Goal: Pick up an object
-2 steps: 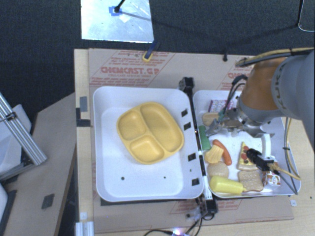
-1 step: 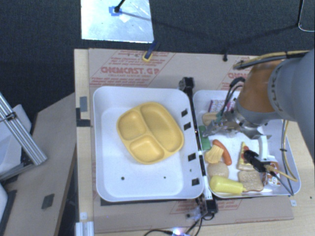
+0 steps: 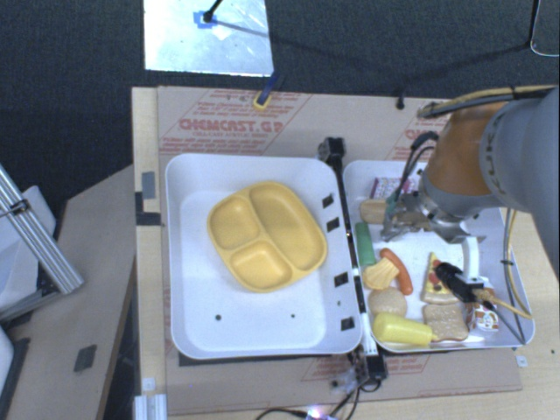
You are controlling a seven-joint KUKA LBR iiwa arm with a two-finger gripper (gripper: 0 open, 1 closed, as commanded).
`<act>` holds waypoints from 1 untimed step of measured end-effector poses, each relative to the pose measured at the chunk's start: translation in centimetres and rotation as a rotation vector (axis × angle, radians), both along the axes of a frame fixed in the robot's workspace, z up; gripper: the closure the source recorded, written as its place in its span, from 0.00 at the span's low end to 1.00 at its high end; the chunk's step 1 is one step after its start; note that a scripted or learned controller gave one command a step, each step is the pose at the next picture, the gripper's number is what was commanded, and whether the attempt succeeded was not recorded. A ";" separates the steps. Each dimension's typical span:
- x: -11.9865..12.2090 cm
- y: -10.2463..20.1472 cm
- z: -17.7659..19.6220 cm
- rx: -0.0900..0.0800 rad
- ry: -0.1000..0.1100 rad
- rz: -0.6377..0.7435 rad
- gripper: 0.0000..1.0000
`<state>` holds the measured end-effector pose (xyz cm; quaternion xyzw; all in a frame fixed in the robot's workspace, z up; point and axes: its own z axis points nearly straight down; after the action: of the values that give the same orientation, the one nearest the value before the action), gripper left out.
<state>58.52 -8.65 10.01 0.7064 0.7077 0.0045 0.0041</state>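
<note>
A hot dog (image 3: 396,270) is found in the right bin (image 3: 516,318), lower right of the frame, its long axis running from upper left to lower right. The gripper (image 3: 395,224) is seen just above it in the frame, apart from it; whether it is spread or pressed together cannot be told. A green piece (image 3: 364,244) lies just left of the hot dog, a yellow crinkled piece (image 3: 381,275) touching its lower left, and a pizza slice (image 3: 437,280) to its right. A yellow divided plate (image 3: 266,234) is noted in the left bin (image 3: 188,322).
</note>
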 end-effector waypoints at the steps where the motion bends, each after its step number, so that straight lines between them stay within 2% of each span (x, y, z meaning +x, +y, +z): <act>1: 0.0 -0.1 4.3 -0.001 0.007 0.002 1.00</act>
<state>58.56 -8.73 14.32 0.7058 0.7084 0.0016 0.0021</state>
